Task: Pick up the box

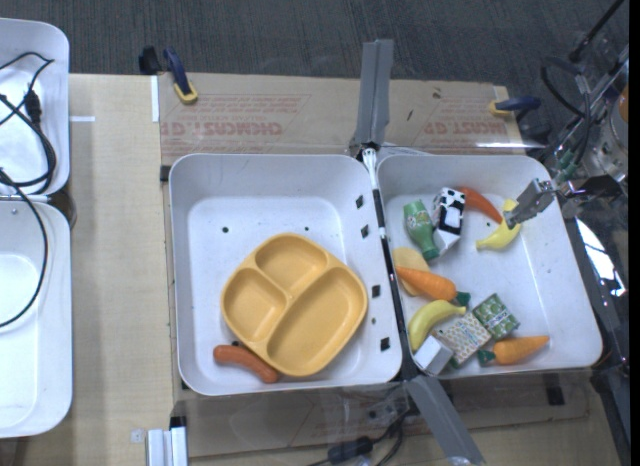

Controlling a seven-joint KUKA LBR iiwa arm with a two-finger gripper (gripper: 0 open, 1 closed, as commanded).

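Note:
A tan patterned box (460,337) lies near the front of the right bin (575,264), its white end pointing at the front left corner. A smaller green patterned box (495,315) lies tilted against its right side. My gripper (522,208) hangs over the back right part of this bin, right at a yellow banana-shaped piece (499,237). It is well behind both boxes and apart from them. Nothing is seen held in it.
The right bin also holds a black-and-white carton (450,212), a green bottle (421,228), a banana (433,318), and carrots (427,282) (520,349). The left bin (200,254) holds a yellow divided plate (293,303) and a sausage (245,361). Cables hang at the right.

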